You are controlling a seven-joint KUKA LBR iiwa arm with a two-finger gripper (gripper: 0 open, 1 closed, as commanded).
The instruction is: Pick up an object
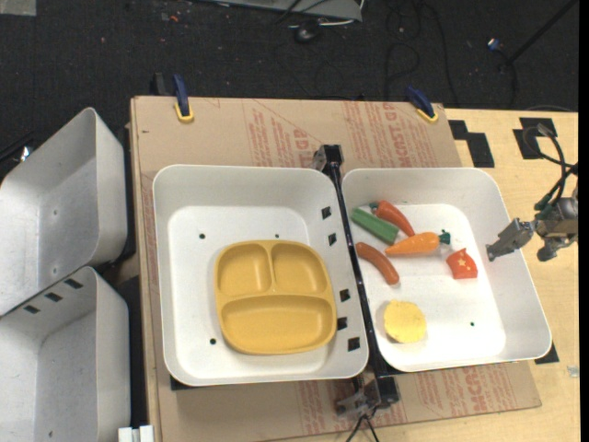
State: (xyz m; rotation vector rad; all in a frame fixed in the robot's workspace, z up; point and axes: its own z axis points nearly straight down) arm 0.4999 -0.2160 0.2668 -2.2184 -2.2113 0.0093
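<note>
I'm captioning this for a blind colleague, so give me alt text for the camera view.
Seen from above, a right bin holds toy food: carrot, sausage, green vegetable, red piece and yellow disc. The gripper hovers at its right rim. The left bin holds a yellow divided tray.

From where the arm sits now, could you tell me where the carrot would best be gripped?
Grip the carrot at its thick orange middle, coming straight down, fingers closing across its narrow width. It lies flat, roughly left to right, in the right bin. Its left tip sits close to the green piece, so mid-body probably gives more room.
</note>
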